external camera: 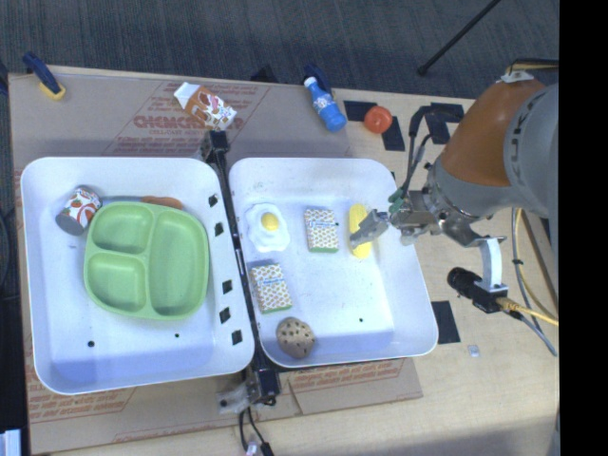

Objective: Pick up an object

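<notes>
A tan bench (494,388) covered with printed cardboard carries two shallow white bins side by side, with dark carpet beyond its far edge. Taking the right bin (408,323) as the landmark: the left bin (38,350) touches its left wall and holds a green divided tray (147,257), with a crumpled can (78,207) at the tray's far-left corner. Beyond the right bin's far wall lie a blue bottle (325,104), an orange ball (378,119) and a snack packet (205,105). Inside the right bin, a fried-egg toy (267,225) sits near its left wall, a patterned sponge block (321,229) just right of it, a second patterned block (271,287) nearer the front, and a speckled cookie-like ball (295,336) by the front wall. A yellow object (358,228) lies toward the bin's right side, its long axis running roughly far-to-near across the bin floor. The gripper (367,233) reaches in over the bin's right wall and sits right at this yellow object; whether its fingers are spread or pinching it cannot be told, since the metal parts blur together there.
</notes>
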